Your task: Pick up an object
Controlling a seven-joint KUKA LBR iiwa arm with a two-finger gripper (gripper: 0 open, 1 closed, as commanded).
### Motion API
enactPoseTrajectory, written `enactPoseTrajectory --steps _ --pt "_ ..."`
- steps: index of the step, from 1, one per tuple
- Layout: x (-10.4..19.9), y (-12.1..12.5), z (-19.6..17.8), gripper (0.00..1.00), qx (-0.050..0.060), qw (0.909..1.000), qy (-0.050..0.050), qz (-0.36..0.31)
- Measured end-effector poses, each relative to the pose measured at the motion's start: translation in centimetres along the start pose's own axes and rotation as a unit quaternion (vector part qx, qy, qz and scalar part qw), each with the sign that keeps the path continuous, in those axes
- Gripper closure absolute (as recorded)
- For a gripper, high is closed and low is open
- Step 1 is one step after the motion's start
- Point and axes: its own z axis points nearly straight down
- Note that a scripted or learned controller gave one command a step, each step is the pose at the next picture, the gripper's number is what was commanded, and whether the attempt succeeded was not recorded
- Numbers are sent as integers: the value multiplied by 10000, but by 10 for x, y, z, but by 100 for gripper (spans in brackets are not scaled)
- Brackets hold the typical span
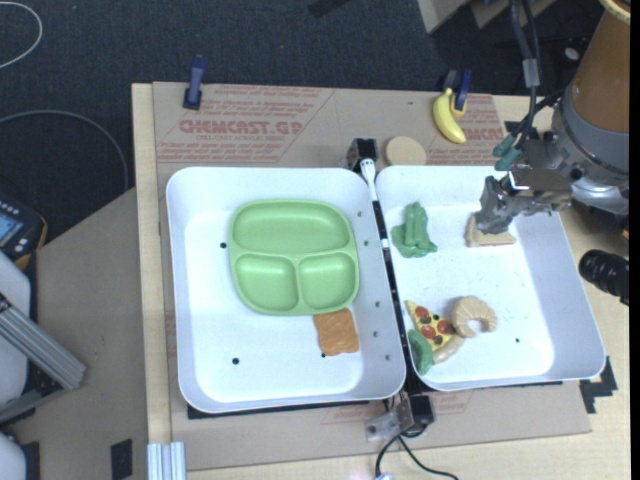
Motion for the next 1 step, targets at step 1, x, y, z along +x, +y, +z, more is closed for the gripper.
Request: enactPoseTrajectory --steps 1 --pt "-5 -4 14 100 -7 10000 4 -18"
